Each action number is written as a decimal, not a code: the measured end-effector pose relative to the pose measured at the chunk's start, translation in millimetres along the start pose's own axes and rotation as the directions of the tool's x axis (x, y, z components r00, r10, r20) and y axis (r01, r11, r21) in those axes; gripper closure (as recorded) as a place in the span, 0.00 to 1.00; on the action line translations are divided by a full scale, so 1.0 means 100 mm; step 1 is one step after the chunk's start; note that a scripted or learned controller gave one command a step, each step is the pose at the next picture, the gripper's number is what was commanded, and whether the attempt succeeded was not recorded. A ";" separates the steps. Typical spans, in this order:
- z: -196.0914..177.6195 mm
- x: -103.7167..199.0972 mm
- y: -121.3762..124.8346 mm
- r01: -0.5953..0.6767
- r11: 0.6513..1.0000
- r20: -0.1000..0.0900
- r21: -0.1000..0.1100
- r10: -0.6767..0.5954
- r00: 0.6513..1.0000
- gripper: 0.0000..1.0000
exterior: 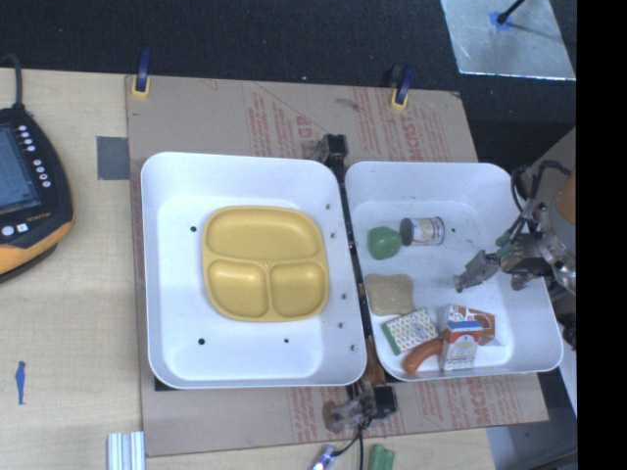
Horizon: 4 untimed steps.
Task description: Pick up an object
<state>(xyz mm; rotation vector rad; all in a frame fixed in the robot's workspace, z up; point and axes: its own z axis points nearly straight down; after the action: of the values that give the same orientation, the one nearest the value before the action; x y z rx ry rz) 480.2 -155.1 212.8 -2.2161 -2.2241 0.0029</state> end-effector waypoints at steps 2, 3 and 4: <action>1.15 -0.01 1.68 0.000 1.000 0.001 -0.015 0.000 1.000 0.00; 1.20 0.43 1.13 0.000 1.000 0.006 -0.003 0.000 1.000 0.00; 1.22 0.38 -0.04 0.002 1.000 0.000 0.001 -0.002 1.000 0.00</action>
<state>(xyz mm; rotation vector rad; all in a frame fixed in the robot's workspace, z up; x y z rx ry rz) 475.4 -117.5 91.3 -2.2129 -2.2259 0.0046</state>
